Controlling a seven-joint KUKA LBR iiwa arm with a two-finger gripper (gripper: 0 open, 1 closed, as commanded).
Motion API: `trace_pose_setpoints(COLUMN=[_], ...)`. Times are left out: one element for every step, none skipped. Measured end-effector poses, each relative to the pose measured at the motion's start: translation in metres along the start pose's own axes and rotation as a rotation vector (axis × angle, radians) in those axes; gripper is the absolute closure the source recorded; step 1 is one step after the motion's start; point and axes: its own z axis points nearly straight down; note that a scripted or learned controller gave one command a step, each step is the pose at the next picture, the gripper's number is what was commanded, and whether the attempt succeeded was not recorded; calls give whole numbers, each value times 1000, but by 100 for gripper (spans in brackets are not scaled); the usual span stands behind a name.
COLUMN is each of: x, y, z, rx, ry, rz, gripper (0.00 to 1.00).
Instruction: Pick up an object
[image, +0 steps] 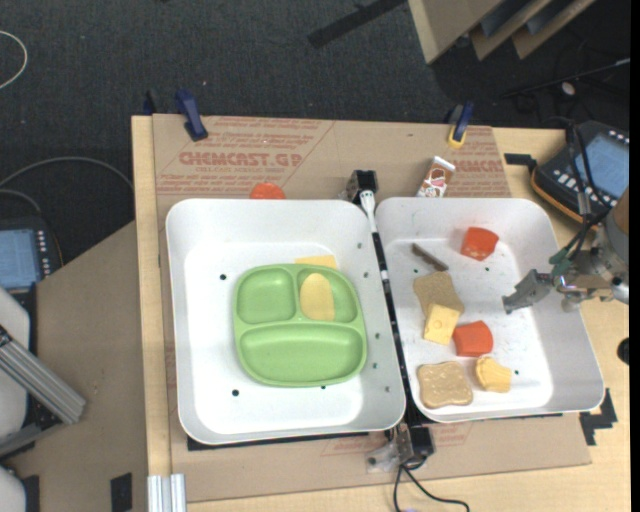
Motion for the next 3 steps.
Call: trace_pose_setpoints(x=[33,30,68], y=[13,15,108], z=[132,114,44], rx=[12,-2,-15], ry=[6,-1,-2], rz=[-3,2,-8], gripper=[0,100,100])
